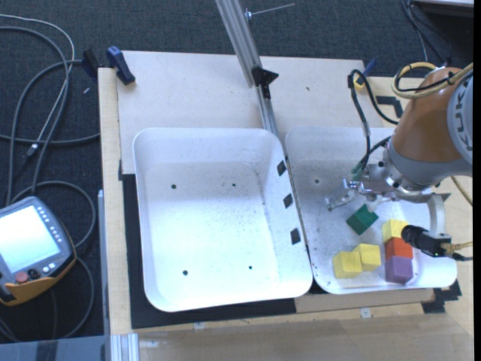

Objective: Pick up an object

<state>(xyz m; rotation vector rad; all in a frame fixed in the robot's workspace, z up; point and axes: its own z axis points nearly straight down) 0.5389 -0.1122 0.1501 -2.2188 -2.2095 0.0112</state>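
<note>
camera view: arm low over the right bin, blocks just beneath it

camera view looks down on two white bins on a pale bench. the left bin (pixel 210 216) sits wide and shallow, its floor speckled with small dark marks. the right bin (pixel 319 164) holds the blocks, all gathered in its near right part.

the arm (pixel 428 130) reaches in from the right, its orange band above the wrist over the right bin's far right side. the gripper (pixel 353 190) hangs low inside that bin, its metal parts pointing toward the bin's middle. whether it is spread or pressed together cannot be told from here, and nothing is seen pinched in it.

the green block (pixel 362 219) lies tilted just below and slightly right of the gripper, close to it; contact cannot be judged. nearer the front rim, two yellow blocks (pixel 357 260) sit side by side, touching. to their right another yellow block (pixel 394 229) sits next to an orange block (pixel 399 248) with a purple block (pixel 398 270) at its near side.

a teach pendant (pixel 30 247) lies on the dark floor at far left.
</note>
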